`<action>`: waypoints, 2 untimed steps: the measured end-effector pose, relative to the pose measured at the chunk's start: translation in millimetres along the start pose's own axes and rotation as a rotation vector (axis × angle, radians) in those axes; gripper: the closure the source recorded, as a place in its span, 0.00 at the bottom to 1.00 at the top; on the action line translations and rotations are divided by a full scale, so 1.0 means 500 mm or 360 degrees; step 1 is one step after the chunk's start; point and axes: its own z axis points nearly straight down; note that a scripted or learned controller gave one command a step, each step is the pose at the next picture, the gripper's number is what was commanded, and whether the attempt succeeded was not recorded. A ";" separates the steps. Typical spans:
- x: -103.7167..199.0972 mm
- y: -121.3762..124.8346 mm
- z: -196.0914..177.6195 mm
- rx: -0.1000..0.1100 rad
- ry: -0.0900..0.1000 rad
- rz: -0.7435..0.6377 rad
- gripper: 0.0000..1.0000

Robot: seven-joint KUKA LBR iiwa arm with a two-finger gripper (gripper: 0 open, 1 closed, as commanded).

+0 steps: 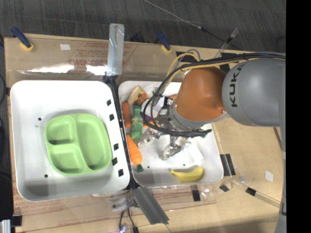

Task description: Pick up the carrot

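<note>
The carrot point(134, 149) is orange with a green tip and lies along the left wall of the right bin point(214, 152), near its front. My gripper point(161, 143) hangs over the middle of that bin, just right of the carrot and apart from it. Its two metal fingers point(173, 149) stand open with nothing between them. The orange wrist and grey arm cover the bin's back right part.
A second orange-red piece point(126, 111), a green item point(136, 126) and a pale wedge point(137, 93) crowd the right bin's back left. A banana point(187, 174) lies at its front. The left bin point(24, 106) holds a green divided plate point(77, 143).
</note>
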 end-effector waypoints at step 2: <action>0.000 0.046 -0.001 0.0006 -0.0004 0.1354 0.00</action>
